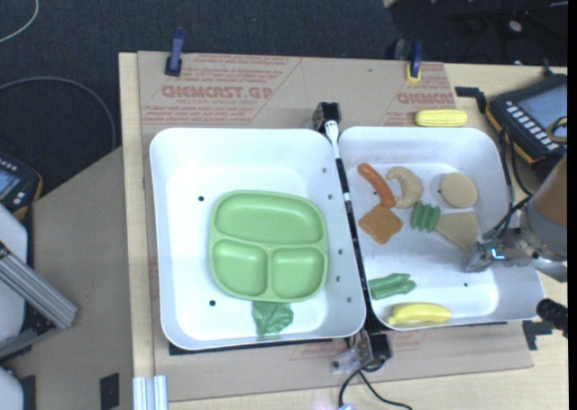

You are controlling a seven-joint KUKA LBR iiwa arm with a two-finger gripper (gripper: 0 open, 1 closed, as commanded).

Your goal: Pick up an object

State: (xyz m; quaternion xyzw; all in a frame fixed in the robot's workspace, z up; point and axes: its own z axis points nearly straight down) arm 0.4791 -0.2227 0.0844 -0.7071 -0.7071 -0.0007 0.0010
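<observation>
Poised low inside the right bin, gripper state impossible to tell, nothing visibly held. Nearest by: tan wedge, just beside; pickup judged undone.

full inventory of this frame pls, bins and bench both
Shallow white plastic bins: 2, white, side by side on the bench.
Green three-compartment plate: 1, light green, middle of left bin.
Dark green leaf piece: 1, green, left bin, just below the plate.
Orange-red sausage: 1, right bin, upper left.
Tan curved pastry piece: 1, beside the sausage.
Brown toast slice: 1, right bin, left of centre.
Small ridged green piece: 1, right bin centre.
Round tan disc: 1, right bin, upper right.
Tan wedge: 1, under the disc.
Green pea pod: 1, right bin, lower left.
Yellow banana-like piece: 1, right bin bottom edge.
Yellow corn cob: 1, on bench above right bin.
Gripper: 1, grey, over right bin's right side.
</observation>
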